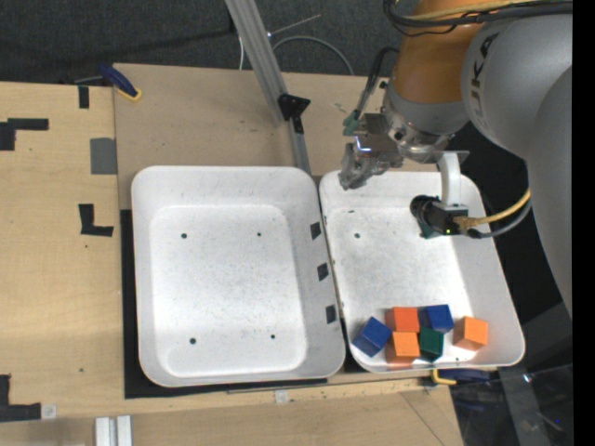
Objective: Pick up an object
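Down at the near edge of the right bin (483, 277), six small blocks (418, 331) huddle together: blue, orange, green. They look light, rigid and flat-sided, so gripping opposite faces of the outlying orange block (472, 332) seems easiest. The jaws (356, 173) hover at the bin's far rim, carrying nothing.

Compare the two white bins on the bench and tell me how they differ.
The left bin is the wider of the two and has small dark dots on its floor; the right bin is narrower. The right bin holds a cluster of blocks, blue, orange and green, at its near end. The gripper hangs over the right bin's far edge, away from the left bin. Both are shallow, white and speckled.
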